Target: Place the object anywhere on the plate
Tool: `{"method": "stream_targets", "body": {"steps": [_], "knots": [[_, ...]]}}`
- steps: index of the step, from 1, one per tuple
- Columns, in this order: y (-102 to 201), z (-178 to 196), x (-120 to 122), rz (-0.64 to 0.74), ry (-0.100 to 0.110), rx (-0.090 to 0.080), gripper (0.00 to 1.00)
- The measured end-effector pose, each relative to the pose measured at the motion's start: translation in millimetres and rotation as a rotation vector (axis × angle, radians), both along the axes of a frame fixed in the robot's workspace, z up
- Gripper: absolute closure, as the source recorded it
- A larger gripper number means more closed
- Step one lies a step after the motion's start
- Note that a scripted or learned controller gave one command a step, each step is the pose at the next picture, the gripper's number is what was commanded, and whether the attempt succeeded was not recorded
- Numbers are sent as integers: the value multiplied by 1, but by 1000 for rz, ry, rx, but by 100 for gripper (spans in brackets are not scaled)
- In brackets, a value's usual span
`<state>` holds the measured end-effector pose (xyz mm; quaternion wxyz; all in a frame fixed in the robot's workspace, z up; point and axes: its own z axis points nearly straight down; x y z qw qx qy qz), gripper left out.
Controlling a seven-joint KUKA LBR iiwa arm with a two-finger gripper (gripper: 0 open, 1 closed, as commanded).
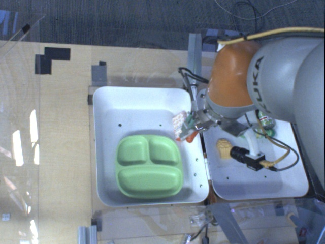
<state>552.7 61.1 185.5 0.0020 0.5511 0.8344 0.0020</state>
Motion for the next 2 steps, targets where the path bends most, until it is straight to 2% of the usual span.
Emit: {"method": "stream_targets", "body": {"steps": [1, 2], "knots": [[67, 62, -22, -17, -1, 1, 100], [67, 62, -22, -17, -1, 1, 0]]}}
